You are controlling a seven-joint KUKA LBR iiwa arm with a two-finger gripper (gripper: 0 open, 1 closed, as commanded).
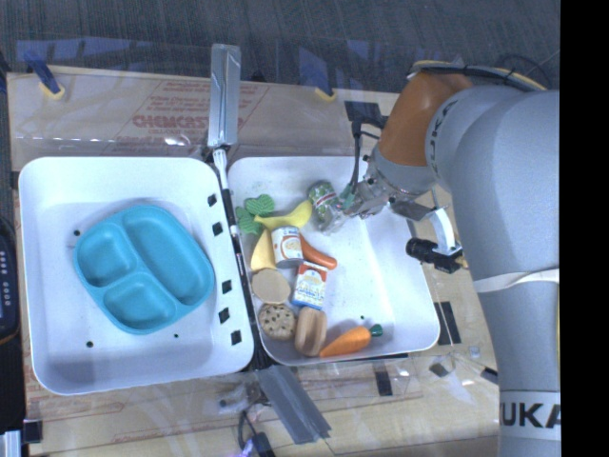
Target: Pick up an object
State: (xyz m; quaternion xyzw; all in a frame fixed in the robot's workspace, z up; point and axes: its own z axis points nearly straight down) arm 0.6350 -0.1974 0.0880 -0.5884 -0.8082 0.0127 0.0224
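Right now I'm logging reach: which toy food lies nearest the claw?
The green-patterned can, touching the claw at the right bin's top; every other toy lies lower-left.

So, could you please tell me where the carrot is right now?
The carrot lies at the near edge of the right bin, just right of the bread roll and below the small carton.

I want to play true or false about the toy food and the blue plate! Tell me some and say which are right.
1. The blue plate sits in the left bin. True.
2. The carrot lies on the blue plate. False: it lies in the right bin, near its front edge.
3. The cookie is in the right bin. True.
4. The gripper is over the left bin. False: it is over the right bin, by the banana.
5. The plate has food on it. False: its compartments are bare.
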